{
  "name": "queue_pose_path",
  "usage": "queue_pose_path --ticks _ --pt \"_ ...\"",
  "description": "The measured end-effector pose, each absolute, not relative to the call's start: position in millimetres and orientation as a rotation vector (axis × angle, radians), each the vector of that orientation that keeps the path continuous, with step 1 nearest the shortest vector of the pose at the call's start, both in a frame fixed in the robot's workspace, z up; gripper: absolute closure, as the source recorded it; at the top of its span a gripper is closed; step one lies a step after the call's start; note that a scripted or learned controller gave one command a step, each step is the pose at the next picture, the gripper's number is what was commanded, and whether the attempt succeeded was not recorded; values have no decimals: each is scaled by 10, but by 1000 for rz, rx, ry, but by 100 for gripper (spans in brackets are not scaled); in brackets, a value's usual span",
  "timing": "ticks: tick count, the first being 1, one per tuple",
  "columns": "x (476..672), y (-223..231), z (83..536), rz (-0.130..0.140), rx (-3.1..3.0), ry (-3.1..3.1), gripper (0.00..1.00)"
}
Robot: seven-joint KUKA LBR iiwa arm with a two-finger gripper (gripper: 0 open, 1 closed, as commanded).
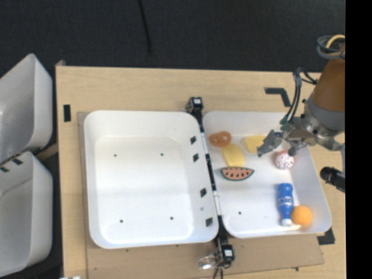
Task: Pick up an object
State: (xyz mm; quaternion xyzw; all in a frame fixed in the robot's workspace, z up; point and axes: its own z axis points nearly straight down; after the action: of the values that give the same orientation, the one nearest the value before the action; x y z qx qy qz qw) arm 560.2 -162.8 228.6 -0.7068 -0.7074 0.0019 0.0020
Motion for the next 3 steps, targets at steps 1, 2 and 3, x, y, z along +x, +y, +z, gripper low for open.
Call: queue_pose_path --ticks 1,2,3 --pt "5093 -1286 1504 14 -2212 -2209 0" --pt "5590 -1035 945 7 -2215 -2223 0" --pt "5574 -1074 1037 12 -2222 -2211 100"
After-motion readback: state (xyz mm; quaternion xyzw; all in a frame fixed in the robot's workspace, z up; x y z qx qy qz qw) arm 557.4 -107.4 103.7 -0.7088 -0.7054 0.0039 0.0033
